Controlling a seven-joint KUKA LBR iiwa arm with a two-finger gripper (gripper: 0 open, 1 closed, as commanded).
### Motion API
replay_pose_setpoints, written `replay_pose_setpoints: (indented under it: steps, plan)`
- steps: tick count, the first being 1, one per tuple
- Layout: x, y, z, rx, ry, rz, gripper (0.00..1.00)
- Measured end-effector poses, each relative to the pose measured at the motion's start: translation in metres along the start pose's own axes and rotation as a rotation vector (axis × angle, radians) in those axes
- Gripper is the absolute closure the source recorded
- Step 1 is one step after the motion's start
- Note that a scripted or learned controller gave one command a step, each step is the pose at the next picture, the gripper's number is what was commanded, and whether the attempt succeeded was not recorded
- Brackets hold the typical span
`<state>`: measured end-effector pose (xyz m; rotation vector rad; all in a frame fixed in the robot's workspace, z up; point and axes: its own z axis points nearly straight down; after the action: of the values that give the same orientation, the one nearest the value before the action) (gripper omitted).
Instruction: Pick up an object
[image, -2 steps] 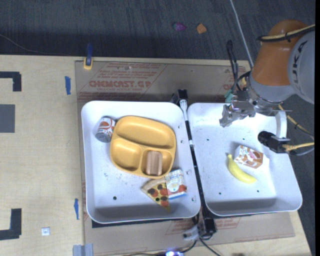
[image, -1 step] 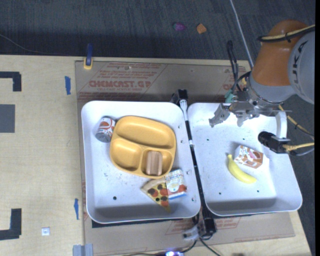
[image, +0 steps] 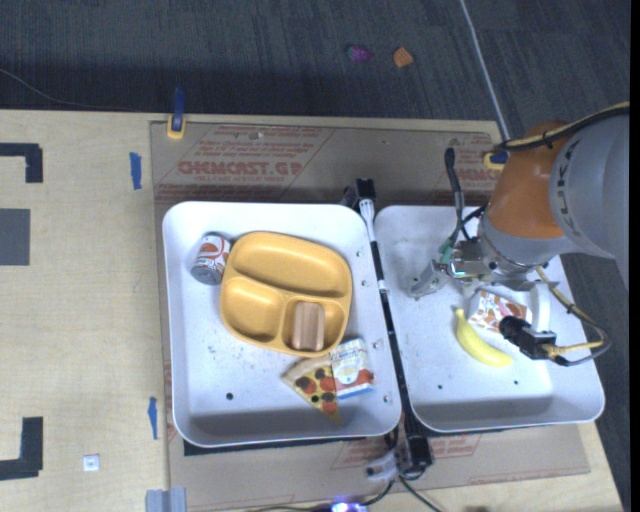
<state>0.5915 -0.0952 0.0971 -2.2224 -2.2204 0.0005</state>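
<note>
Left bin (image: 190, 400) filled with yellow tray (image: 270, 275) holding a brown block (image: 306, 325), can (image: 209, 257), pizza slice (image: 315, 381), small packet (image: 350, 365), right bin (image: 430, 390) occupied by banana (image: 480, 343) and carton (image: 491, 310), gripper (image: 440, 275) lowered beside them, grip state not discernible.

Robotics lab, taped bench (image: 80, 330), two white bins (image: 190, 400), grey carpet floor (image: 250, 60), loose cables (image: 400, 470)
</note>
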Motion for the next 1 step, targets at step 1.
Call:
replay_pose_setpoints:
  steps: [1]
  plan:
    - [-0.0036, -0.0332, 0.0076, -0.015, -0.002, -0.002, 0.0]
